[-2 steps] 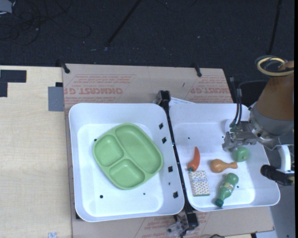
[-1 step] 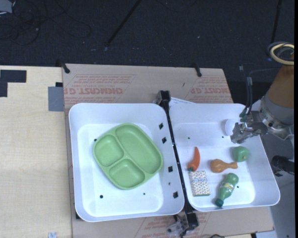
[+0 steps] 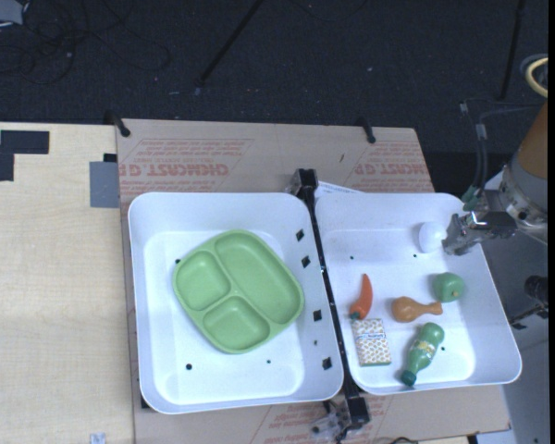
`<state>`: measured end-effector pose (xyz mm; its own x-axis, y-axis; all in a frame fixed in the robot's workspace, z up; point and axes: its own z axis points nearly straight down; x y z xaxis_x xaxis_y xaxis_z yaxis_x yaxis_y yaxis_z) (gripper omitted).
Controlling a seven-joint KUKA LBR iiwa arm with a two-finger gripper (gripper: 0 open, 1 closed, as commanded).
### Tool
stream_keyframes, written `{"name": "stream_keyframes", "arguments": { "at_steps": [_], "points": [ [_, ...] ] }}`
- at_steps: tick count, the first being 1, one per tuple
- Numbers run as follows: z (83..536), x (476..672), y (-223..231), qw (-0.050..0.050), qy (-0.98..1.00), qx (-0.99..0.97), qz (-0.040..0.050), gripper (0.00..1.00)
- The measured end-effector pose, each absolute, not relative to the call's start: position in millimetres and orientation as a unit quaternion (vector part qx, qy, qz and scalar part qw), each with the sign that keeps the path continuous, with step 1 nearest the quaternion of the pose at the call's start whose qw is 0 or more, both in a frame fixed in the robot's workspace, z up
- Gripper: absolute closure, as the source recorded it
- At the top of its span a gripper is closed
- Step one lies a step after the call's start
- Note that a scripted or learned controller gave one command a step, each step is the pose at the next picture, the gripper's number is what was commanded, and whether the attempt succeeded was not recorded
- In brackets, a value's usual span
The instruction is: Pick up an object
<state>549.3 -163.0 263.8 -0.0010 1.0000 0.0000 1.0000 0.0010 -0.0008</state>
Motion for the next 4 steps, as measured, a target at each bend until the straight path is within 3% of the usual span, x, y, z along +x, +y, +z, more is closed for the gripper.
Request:
{"name": "stream_keyframes", "arguments": {
  "at_steps": [3,4],
  "points": [
    [255.9,530.3,-24.2,0.002,-0.708,-0.706,0.0009,1.00],
    [252.2,534.3,32.0,0.001,-0.708,-0.706,0.0013,1.00]
  ]
}}
